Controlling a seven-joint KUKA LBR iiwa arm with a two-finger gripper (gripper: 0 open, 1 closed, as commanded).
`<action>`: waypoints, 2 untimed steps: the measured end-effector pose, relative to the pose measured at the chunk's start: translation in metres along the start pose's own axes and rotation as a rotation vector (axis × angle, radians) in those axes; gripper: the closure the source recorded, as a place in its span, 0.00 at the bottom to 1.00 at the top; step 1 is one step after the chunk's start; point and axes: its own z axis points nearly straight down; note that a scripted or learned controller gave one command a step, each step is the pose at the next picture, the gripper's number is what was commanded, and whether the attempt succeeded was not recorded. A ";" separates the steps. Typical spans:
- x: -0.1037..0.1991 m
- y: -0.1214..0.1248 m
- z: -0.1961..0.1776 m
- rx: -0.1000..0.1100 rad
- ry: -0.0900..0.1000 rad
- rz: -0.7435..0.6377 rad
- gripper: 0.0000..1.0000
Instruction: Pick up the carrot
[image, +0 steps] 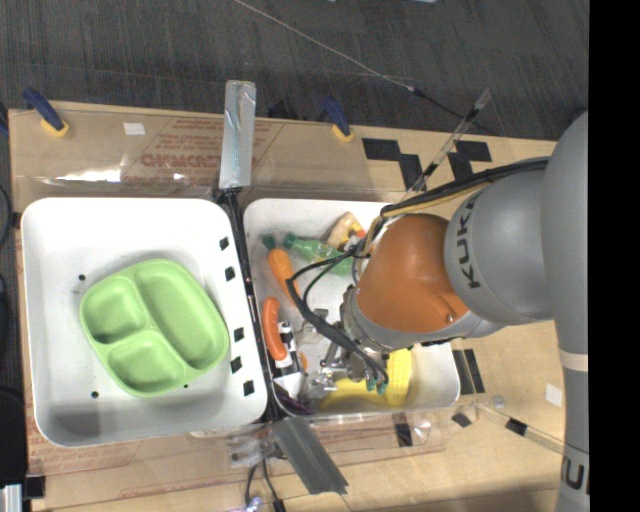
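Bench top is brown cardboard (90, 140) with red print, under clear plastic sheeting, held at the far edge by blue-and-yellow clamps (45, 112). Dark grey carpet-like floor (150, 45) beyond the far edge. Black square markers (400, 155) on the cardboard behind the right bin.

Two shallow white plastic bins side by side, touching along a black-marked divider. Left white bin (50, 250) holds a light green three-compartment plastic plate (152, 325), lying flat near the middle. A strip of silver tape (238, 135) runs up from the seam between the bins.

Right white bin (440, 385) is crowded. Small orange carrot (281, 265) with a green top lies near the far-left corner of the right bin, just beside a green item (305, 244); apart from the gripper. A longer orange-red piece (272, 328) lies along the left wall, nearer the camera. Yellow objects (398, 378) sit at the near side, partly under the arm.

Grey KUKA arm (520, 250) with orange band (405, 275) enters from the right and covers most of the right bin. Two-finger gripper (325, 375) is low over the near-left part of that bin, beside the yellow objects. Finger gap cannot be told: cables and clutter hide it.
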 end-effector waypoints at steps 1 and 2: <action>0.000 -0.005 -0.009 0.008 0.000 -0.001 1.00; 0.004 0.048 -0.102 -0.003 -0.001 -0.180 1.00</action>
